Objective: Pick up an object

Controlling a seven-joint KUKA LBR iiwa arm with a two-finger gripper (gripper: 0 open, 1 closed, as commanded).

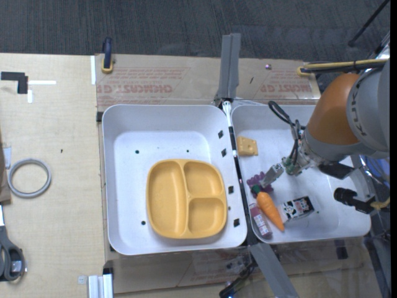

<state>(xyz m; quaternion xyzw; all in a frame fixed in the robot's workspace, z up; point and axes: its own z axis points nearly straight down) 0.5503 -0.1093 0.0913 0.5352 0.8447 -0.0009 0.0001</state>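
One fixed camera above the bench [49, 135], looking down at a slant, both bins [118, 185] in frame

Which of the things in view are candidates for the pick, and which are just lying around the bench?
Job:
gripper, low in the right bin
carrot
purple grapes
cheese wedge
black-and-white carton
pink tube

Lying about:
yellow divided plate in the left bin
tape roll
scissors

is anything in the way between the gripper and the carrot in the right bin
Nothing visible. The gripper hangs just above the carrot, with bare bin floor between them. The purple grapes sit to the side, left of that path.
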